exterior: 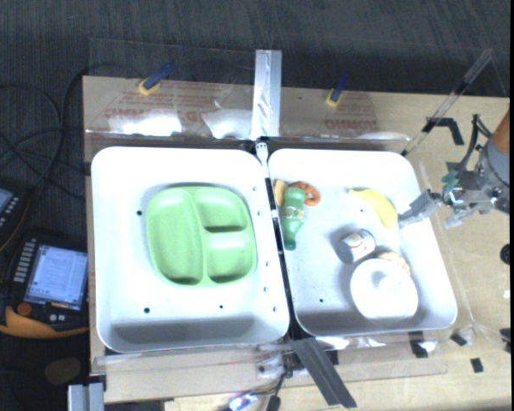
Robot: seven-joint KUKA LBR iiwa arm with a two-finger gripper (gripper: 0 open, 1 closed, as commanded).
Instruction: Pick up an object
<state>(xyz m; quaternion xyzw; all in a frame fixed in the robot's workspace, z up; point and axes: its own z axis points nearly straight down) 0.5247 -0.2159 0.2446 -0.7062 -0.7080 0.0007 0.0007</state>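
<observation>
While the hand (469, 197) hangs beside the right bin (428, 229), grip state unclear, green bottle (291, 216) inside.

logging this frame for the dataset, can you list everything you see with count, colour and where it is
bins: 2, white, side by side on the bench
divided tray: 1, green, in the left bin
bottle: 1, green, right bin by the divider
orange piece: 1, orange, beside the bottle's top
banana: 1, yellow, right bin, far side
small can: 1, grey-white, middle of right bin
round white dish: 1, white, near right corner
clips: 2, blue-yellow, back edge
tablet: 1, dark, floor at left
gripper: 1, grey, at right bin's right rim
</observation>
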